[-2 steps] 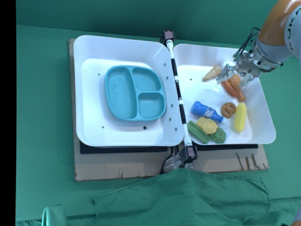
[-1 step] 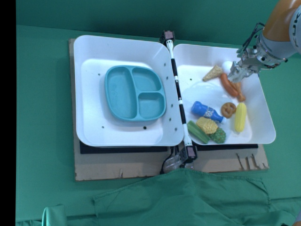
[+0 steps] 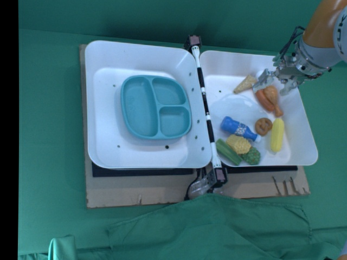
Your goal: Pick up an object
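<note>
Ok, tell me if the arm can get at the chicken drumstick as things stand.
Probably yes. The gripper hovers over the right bin's far end, just above the drumstick, which lies apart from the cone and the corn, with nothing on top.

One fixed camera sat high above the surface (image 3: pixel 49 118), angled down from the near side. Both white bins (image 3: pixel 103 58) fell mid-frame, moderately far off. The arm (image 3: pixel 328 15) entered from upper right.
</note>
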